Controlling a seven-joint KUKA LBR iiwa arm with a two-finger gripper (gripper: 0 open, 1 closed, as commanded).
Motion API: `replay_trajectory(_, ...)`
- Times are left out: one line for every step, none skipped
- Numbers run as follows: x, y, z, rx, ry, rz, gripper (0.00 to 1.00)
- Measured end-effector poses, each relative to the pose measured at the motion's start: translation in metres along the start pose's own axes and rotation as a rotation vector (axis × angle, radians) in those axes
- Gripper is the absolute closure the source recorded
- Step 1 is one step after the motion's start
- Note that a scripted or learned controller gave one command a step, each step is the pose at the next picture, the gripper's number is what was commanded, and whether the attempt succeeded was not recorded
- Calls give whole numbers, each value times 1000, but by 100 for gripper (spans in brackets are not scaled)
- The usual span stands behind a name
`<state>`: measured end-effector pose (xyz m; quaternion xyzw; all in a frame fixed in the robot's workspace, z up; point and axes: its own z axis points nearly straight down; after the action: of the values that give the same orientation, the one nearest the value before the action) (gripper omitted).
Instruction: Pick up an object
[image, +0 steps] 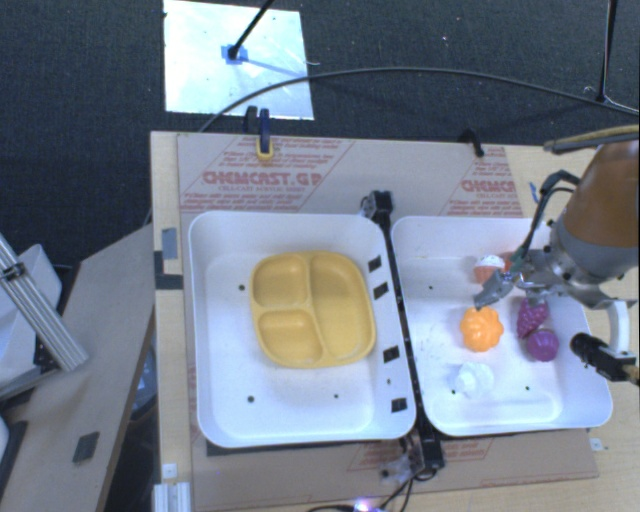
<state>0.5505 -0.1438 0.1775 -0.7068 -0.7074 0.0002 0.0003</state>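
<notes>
The right bin (560, 410) is taken as the landmark, and the arm (605, 215) is seen reaching in over its right wall. The claw (512, 287) is held low inside this bin, toward its far half; its two grey fingers are seen spread apart, and nothing is seen between them. An orange, lumpy toy (481, 329) is found just below the claw, near the bin's middle. A dark purple, grape-like piece (531, 317) is placed just to the right of the orange toy, and a rounder purple piece (543, 345) is set against it, nearer the bin's right wall. A small orange-and-white object (489, 267) is seen toward the bin's far side, just left of the claw. A white crumpled object (474, 378) is seen in the bin's near half. To the left of the right bin, a yellow divided tray (310, 308) is carried in the left bin (225, 400), both bins resting on the counter (330, 165).
</notes>
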Motion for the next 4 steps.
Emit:
replay_trajectory(0,4,42,1,0,0,0)
replay_trajectory(0,5,29,-4,-1,1,100)
replay_trajectory(-3,6,-35,-8,-2,-3,100)
replay_trajectory(-9,7,-98,-8,-3,-3,100)
